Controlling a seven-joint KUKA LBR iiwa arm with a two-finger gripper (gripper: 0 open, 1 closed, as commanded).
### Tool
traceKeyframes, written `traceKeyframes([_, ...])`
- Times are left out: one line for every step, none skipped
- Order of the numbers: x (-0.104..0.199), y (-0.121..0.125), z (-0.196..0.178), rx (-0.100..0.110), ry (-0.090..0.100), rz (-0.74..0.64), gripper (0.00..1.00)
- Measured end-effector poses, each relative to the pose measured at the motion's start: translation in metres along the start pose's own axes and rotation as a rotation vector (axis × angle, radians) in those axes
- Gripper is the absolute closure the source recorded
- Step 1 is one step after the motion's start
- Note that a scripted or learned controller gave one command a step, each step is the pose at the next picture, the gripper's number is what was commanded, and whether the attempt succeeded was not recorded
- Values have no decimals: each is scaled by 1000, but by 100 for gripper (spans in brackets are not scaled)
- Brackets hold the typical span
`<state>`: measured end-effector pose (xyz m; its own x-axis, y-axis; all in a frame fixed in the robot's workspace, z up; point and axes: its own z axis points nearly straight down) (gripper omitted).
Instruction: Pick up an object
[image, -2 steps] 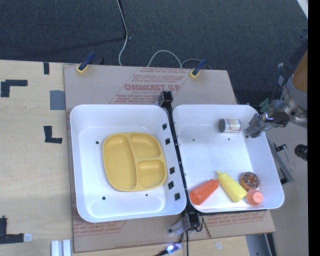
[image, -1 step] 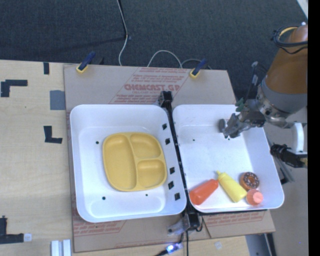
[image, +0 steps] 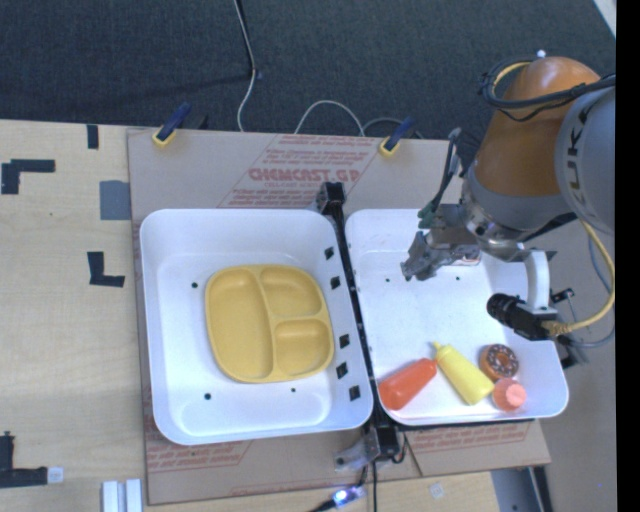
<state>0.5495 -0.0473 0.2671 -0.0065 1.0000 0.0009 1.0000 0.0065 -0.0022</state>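
Objects for picking are gathered in the near part of the right bin (image: 380, 232): an orange-red carrot-like toy (image: 407, 383) lies closest to the divider between the bins, a yellow bottle-shaped toy (image: 460, 372) lies just beside it and seems to touch it, a brown doughnut-like toy (image: 498, 360) sits beyond the yellow one, and a small pink-orange piece (image: 509, 396) rests near the bin's front corner. Relative to the right bin, the left bin (image: 160, 240) sits alongside, and a yellow divided plate (image: 268, 322) is seen lying flat in its middle. The gripper (image: 425, 260) is held over the far, bare part of the right bin, well apart from the cluster of toys. Nothing can be seen between its fingers, and how wide it is spread cannot be told from this slanted view. As judged from how things lie, no object is lifted; all four toys rest on the bin floor. The whole of the task is therefore left to be done: the gripper must be brought toward the near side of the right bin, lowered over one toy, closed and raised. The crowding of the toys is likely to make a clean grasp harder.
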Motion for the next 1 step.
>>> traceKeyframes([60, -4, 5, 0, 0, -1, 100])
